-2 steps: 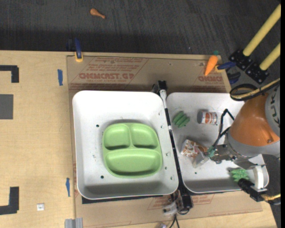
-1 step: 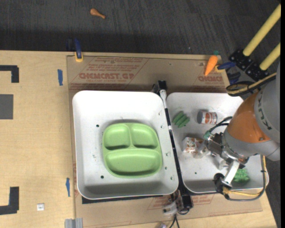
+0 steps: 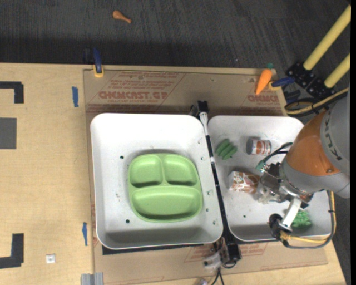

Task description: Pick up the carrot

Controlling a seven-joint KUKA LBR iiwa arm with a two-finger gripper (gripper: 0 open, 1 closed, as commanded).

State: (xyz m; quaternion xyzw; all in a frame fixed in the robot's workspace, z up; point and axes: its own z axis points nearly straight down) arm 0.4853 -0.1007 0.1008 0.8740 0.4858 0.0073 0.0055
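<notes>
The carrot lies outside both bins, on the brown board behind the right bin, near that bin's far right corner, with its green top pointing away from the bins. A 2nd small orange item lies well apart on the dark floor beyond the bench; it is too small to identify. The arm reaches in from the right and hangs low over the right bin, with the gripper just beside a crumpled packet. Whether the gripper is wide or narrow cannot be told, since the wrist and cabling cover it, and nothing can be seen held in it. Judged from this layout, the arm is working well apart from the target and would have to travel to the bin's far side to reach it. The right bin contains 4 items: 1 small can, 1 flat green ribbed piece, the packet, and 1 green object near the arm. The left bin holds 1 green divided tray with 3 compartments, sitting centrally and flat.
</notes>
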